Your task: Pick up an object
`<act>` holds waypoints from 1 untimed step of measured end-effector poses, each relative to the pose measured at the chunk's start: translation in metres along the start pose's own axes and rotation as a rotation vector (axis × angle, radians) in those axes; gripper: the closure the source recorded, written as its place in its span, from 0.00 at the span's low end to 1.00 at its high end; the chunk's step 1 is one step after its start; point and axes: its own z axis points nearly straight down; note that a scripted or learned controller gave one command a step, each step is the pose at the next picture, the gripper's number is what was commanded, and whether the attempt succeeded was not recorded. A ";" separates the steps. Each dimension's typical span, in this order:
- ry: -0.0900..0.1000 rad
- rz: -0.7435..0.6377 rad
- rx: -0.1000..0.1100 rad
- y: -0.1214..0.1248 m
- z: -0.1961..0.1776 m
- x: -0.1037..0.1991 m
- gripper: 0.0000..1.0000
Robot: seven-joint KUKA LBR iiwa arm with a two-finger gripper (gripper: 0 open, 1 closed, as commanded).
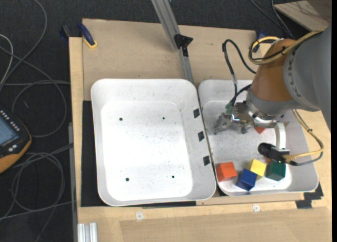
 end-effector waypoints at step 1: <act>0.000 0.000 -0.009 0.002 -0.015 0.000 1.00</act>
